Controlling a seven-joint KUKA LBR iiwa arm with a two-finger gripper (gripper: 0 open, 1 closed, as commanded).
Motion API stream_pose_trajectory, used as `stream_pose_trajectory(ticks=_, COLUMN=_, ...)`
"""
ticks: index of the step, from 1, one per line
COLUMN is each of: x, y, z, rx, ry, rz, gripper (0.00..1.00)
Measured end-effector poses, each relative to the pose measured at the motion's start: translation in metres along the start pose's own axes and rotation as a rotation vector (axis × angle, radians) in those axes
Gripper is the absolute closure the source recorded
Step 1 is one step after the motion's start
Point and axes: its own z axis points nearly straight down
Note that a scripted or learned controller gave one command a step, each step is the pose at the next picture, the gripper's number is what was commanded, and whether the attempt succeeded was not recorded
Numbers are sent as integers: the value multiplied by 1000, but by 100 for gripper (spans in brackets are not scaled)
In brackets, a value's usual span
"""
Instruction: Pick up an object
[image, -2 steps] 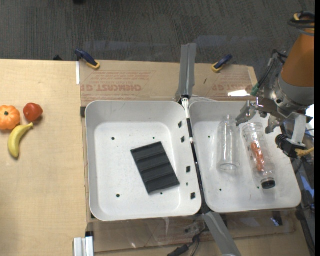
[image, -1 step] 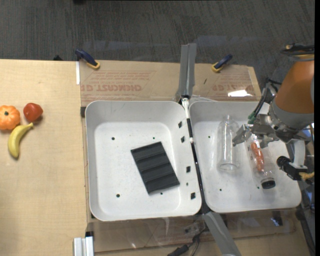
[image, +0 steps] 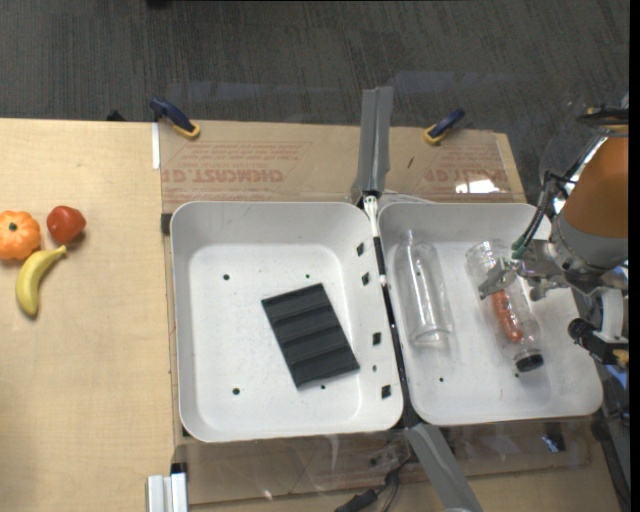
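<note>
In the right bin (image: 470, 212) lie two clear plastic bottles. One clear bottle (image: 424, 295) lies lengthwise near the bin's left wall. The other, a clear bottle with orange contents (image: 512, 322) and a black cap (image: 528, 362), lies further right. My gripper (image: 520, 274) hangs low over the upper end of that orange-filled bottle, reaching in from the right below the orange wrist band (image: 608, 190). It hides part of the bottle's top, and nothing is seen lifted. A black ribbed slab (image: 310, 335) lies flat in the left bin (image: 200, 232).
A grey divider bar (image: 374, 140) runs between the bins at the back. Cardboard (image: 260, 165) held by two clamps (image: 175, 118) lies behind them. On the wooden bench to the left lie an orange fruit (image: 17, 236), a red fruit (image: 66, 223) and a banana (image: 35, 280).
</note>
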Motion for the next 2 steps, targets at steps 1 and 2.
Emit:
stream_pose_trajectory(ticks=1, x=4, y=22, z=29, rx=0, ry=-1, rz=-50, gripper=0)
stream_pose_trajectory(ticks=2, x=3, y=22, z=19, rx=-1, ry=-1, rz=-47, gripper=100)
